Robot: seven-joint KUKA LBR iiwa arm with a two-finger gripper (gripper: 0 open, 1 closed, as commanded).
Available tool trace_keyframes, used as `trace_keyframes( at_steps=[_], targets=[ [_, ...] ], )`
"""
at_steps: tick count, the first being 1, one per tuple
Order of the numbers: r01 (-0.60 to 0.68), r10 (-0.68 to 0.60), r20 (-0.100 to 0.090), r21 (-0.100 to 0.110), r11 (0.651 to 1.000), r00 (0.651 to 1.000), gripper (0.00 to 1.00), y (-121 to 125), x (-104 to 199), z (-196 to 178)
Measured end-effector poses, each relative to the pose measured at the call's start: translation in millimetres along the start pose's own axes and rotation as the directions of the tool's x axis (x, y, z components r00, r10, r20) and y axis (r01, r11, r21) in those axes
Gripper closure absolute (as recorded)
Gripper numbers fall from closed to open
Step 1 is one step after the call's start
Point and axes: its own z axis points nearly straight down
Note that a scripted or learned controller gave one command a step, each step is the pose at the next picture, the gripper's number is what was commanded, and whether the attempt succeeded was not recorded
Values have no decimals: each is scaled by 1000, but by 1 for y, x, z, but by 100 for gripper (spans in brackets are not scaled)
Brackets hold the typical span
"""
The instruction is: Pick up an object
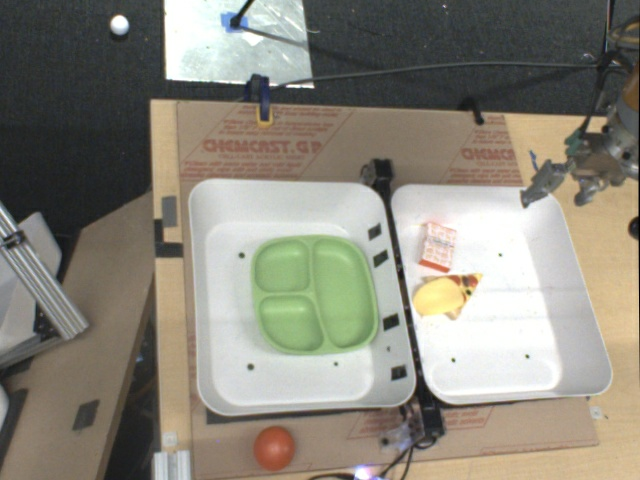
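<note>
In the right bin [520,358] lie a small red and white packet [437,245] and, just below it, a yellow object with a red-orange end [445,295]. Both sit near the bin's left side. My gripper [560,183] hangs over the bin's far right corner, well to the right of both objects. Its two fingers [537,187] stand apart, open, with nothing between them.
The left bin [220,368] holds a green divided plate [314,293]. An orange-red ball [274,447] rests on the board in front of the left bin. A metal frame [30,268] stands at the far left. Black clips join the bins along their shared wall.
</note>
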Motion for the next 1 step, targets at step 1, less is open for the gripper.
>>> trace_keyframes(
  at_steps=[1],
  targets=[
    [3, -3, 2, -12, 1000, 1000, 0, 2, 1, -8]
  ],
)
